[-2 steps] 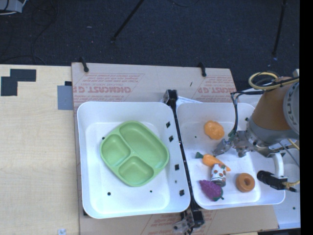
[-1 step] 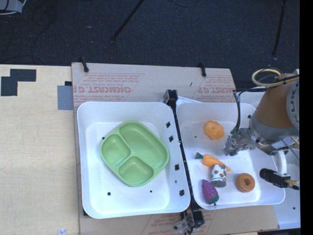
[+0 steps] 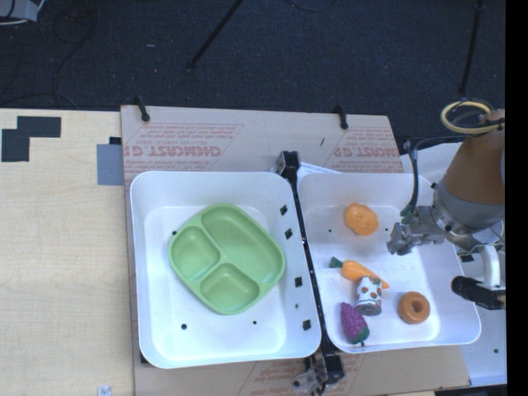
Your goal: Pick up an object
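Note:
The right bin (image 3: 445, 337) holds several small toys: an orange round fruit (image 3: 360, 219), a carrot (image 3: 360, 271), a small printed can (image 3: 369, 296), a purple grape bunch (image 3: 354, 322) and a brown doughnut (image 3: 413, 308). My gripper (image 3: 401, 239) hangs over the right bin's upper right part, to the right of the orange fruit and above the doughnut. It is dark and small here, and nothing shows between its tips.
The left bin (image 3: 157, 221) holds a green divided plate (image 3: 226, 257). A black divider (image 3: 299, 254) runs between the bins. The arm's grey and orange body (image 3: 474, 180) overhangs the right bin's right rim. Cardboard (image 3: 247, 143) lies under both bins.

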Controlling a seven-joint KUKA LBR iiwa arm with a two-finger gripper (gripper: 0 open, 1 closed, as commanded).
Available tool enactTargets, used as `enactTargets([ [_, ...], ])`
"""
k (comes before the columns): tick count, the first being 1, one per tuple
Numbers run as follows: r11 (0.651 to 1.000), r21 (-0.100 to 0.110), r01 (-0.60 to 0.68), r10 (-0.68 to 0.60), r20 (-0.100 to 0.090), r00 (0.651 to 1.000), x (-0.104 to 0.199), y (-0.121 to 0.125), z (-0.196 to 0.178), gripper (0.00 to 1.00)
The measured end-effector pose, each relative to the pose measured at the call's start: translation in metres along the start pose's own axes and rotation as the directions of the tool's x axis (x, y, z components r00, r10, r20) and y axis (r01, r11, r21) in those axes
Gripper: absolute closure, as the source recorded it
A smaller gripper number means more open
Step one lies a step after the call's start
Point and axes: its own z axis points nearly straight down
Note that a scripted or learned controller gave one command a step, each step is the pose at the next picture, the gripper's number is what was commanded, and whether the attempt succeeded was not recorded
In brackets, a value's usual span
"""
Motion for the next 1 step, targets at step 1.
enactTargets([
  [1, 1.0, -0.001, 0.006, -0.006, 0.0, 1.0, 0.0032, 0.0029, -0.0433, 1.0],
])
